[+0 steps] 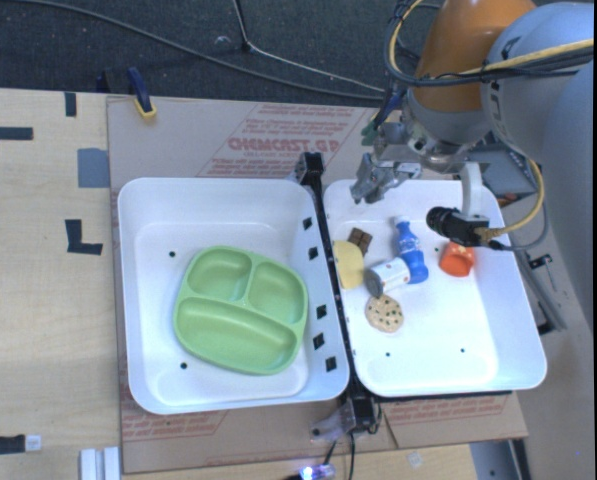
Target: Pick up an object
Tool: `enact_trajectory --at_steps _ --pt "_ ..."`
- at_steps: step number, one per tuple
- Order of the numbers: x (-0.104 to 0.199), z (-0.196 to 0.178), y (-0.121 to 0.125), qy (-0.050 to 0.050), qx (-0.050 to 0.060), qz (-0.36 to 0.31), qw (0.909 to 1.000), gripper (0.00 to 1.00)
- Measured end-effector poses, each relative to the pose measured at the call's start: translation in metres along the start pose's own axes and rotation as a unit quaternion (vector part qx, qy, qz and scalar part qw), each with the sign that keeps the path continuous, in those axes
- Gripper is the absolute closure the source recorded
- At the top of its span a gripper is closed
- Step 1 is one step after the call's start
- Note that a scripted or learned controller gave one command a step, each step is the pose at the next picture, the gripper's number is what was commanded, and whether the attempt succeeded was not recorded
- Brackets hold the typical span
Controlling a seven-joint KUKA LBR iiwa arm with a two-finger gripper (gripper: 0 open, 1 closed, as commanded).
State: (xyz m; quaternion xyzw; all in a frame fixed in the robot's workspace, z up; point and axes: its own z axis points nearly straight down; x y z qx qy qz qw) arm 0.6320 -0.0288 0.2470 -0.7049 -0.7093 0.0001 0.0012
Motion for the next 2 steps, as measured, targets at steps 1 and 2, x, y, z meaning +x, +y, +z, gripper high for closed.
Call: enact_trajectory --at_steps 1,2 --pt "0.049 -0.001 -0.019 0.000 0.000 0.000 1.0000 1.00" --pt "0.099 0.021 -0.044 0.000 0.002 0.000 1.0000 1.00"
